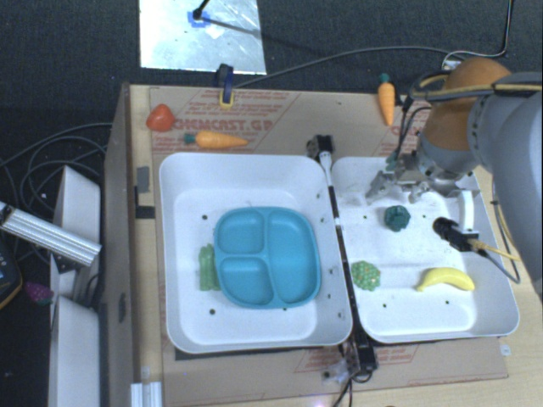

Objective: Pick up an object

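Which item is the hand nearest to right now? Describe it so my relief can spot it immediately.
Look in the right bin, upper half, just below the hand. There sits a dark teal lump. Its neighbours are a speckled light-green ball and a yellow banana, both nearer the front edge.

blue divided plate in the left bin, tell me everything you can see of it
The blue divided plate looks like smooth plastic, a rounded square with three compartments. It lies flat and slightly turned on the floor of the left bin, roughly at its middle. A green piece lies against its left edge. The gripper is over the other bin.
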You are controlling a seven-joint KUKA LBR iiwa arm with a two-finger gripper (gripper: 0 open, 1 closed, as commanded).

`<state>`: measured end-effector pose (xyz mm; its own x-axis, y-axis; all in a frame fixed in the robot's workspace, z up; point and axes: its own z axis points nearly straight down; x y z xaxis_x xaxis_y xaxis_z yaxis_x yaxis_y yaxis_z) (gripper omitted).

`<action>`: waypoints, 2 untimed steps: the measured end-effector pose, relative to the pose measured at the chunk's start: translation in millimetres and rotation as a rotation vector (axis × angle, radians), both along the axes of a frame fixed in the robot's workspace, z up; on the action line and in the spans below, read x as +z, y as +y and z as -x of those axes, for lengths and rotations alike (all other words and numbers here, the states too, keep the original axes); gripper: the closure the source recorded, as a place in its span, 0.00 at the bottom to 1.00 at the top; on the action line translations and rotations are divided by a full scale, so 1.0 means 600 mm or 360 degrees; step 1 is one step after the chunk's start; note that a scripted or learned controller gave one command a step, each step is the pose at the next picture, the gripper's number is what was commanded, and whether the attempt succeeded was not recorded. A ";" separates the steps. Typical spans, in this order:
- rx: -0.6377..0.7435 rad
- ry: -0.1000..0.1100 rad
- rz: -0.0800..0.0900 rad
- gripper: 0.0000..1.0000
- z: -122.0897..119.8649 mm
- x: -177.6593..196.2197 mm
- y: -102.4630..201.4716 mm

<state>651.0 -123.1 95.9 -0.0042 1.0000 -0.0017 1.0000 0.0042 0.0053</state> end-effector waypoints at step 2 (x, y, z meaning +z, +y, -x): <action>-0.0002 0.0004 -0.0002 1.00 0.065 -0.002 0.019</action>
